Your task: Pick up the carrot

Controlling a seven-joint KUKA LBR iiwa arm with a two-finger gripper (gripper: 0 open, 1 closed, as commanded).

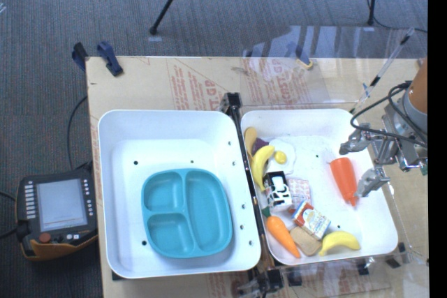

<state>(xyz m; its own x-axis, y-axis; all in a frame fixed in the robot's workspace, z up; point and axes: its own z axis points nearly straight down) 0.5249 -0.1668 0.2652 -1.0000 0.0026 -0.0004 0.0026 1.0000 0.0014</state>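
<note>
Carrot [282, 236] front of right bin | claw [368, 167] well apart, far-right

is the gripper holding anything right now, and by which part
Nothing is held. The open two-finger gripper hangs over the right white bin, its fingers straddling an orange-red tapered piece without closing on it. The small orange carrot lies untouched.

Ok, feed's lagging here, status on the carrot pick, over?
Gripper open, nothing held, over right bin. Carrot lying at bin's front left, untouched. Orange-red tapered toy beside fingers; juice box near carrot.
</note>
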